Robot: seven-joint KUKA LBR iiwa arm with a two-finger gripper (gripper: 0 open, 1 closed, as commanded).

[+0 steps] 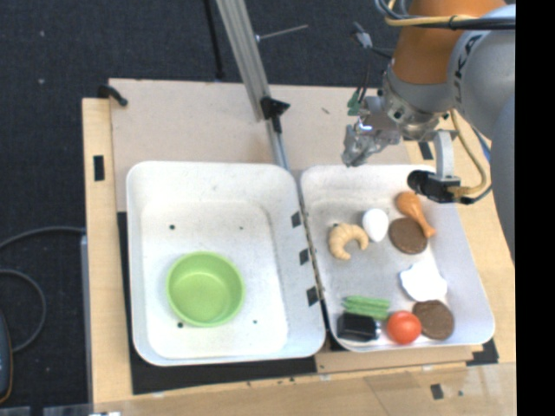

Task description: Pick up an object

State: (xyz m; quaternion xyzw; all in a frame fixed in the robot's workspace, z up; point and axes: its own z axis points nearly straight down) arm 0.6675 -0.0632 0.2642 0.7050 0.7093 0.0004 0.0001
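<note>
My gripper [355, 152] hangs above the far edge of the right bin [468, 276], with nothing seen between its fingers. Below it in that bin lie a tan croissant [347, 239], a white egg [375, 224], an orange drumstick [414, 209] and a brown round cookie [408, 236]. Nearer the front are a white wedge [423, 279], a second brown cookie [433, 318], a red tomato [402, 327], a green bean pod [365, 304] and a small black block [356, 326].
The left bin [156, 198] holds a green bowl [205, 289]. A slanted metal pole [251, 68] rises behind the bins, near the divide. The tan bench [191, 120] extends behind both bins.
</note>
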